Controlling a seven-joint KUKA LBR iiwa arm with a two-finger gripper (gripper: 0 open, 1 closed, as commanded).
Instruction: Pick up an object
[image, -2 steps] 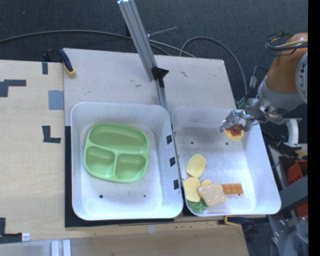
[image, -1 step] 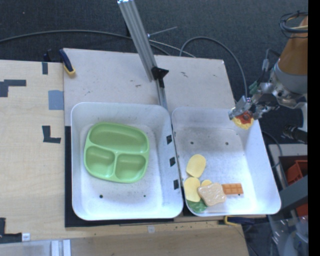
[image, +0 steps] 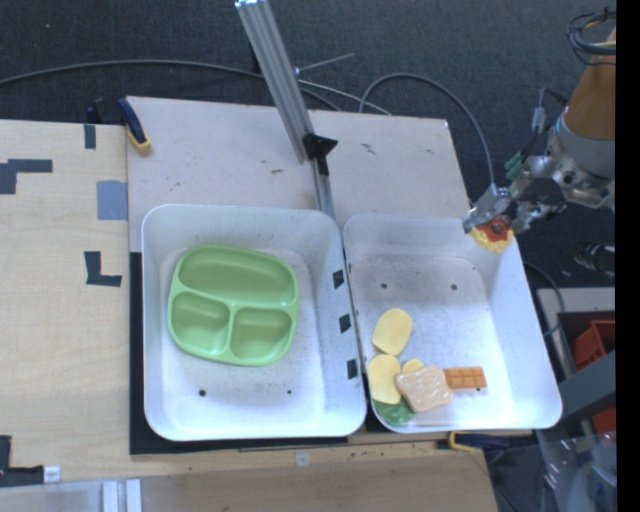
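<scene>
My gripper (image: 492, 225) hangs over the far right corner of the right bin (image: 520, 330), shut on a small red and yellow object (image: 493, 233) that shows between its fingers, lifted off the bin floor. Near that bin's front lie two yellow pieces (image: 392, 331) (image: 383, 378), a tan toast-like piece (image: 424, 388), an orange waffle-like piece (image: 464, 378) and a bit of green (image: 396, 413) under them.
The left bin (image: 160, 400) holds a green divided plate (image: 234, 304). A metal pole (image: 283, 80) slants in from the top to the gap between the bins. Cables run across the dark floor behind the bench.
</scene>
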